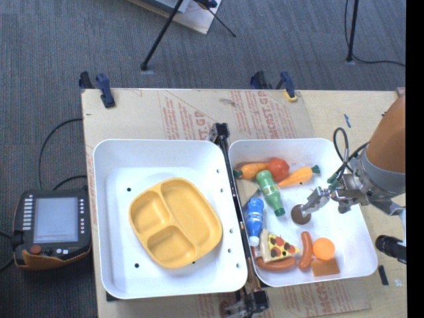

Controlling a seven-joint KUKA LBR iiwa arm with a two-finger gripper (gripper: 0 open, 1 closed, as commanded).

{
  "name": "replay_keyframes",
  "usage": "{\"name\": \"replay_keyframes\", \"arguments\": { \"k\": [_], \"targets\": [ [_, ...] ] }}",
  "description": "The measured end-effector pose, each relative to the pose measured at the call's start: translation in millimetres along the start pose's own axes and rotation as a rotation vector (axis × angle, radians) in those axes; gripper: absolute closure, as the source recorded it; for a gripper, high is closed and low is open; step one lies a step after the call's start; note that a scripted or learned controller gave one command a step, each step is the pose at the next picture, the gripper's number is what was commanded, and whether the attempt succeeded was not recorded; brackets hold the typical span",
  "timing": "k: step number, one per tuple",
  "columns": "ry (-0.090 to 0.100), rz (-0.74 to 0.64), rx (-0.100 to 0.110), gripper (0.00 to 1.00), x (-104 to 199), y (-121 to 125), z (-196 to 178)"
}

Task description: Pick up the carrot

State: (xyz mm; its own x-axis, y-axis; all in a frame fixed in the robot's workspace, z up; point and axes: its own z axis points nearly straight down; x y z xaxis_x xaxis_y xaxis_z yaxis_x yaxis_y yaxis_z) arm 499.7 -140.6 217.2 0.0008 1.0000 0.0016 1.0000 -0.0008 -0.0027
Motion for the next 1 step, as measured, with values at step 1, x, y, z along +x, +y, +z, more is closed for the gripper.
{"name": "replay_keyframes", "arguments": {
  "k": [1],
  "targets": [
    [0.000,-0.003,-0.001,0.00,-17.1,94.0,49.4]
  ]
}}
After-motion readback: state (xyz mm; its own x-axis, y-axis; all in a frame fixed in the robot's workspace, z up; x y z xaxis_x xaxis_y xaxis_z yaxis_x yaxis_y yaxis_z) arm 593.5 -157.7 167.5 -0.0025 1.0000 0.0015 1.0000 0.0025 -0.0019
